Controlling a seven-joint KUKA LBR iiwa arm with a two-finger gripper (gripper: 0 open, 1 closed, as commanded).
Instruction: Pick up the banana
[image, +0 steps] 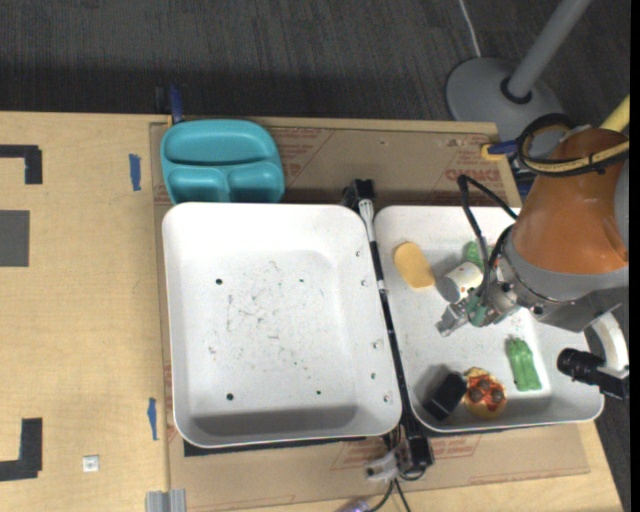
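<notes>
A stubby yellow-orange piece (413, 265), the only banana-coloured thing here, lies in the upper left of the right bin (560, 412). My gripper (452, 318) hangs over the middle of that bin, below and to the right of the yellow piece and apart from it. The grey arm with its orange band (575, 215) covers the bin's right side. A small white and green object (466, 276) sits right against the gripper's upper side; whether it is held is unclear.
The right bin also holds a green object (522, 363), a red-and-yellow item (484, 391) and a black item (445, 394) near its front wall. The left bin (200, 230) adjoins it. A teal divided tray (221, 160) stands behind the left bin.
</notes>
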